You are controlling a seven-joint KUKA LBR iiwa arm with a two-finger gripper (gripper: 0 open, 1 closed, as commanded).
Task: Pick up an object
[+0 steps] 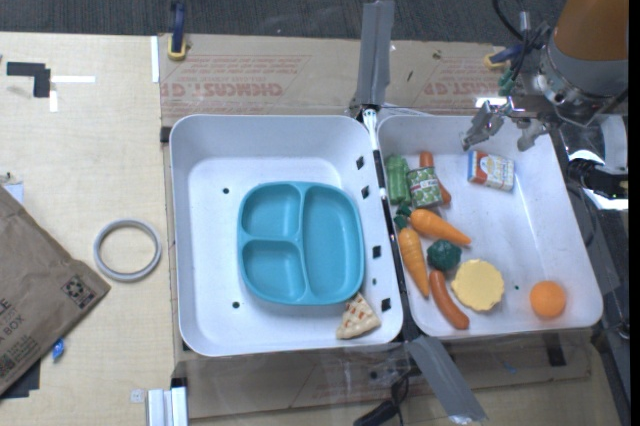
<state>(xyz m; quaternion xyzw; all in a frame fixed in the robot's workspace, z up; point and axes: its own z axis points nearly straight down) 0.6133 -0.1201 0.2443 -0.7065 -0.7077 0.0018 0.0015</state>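
I see my tool (505, 121) hovering with fingers spread and nothing between them, just above a small red and white carton (491, 170) lying in the right bin (578, 244).

Gripper (505, 126) hangs over the right bin's (578, 244) back edge, fingers spread, holding nothing. Small carton (491, 170) sits just below it; carrots (438, 225) lower left, orange (547, 299) further down.
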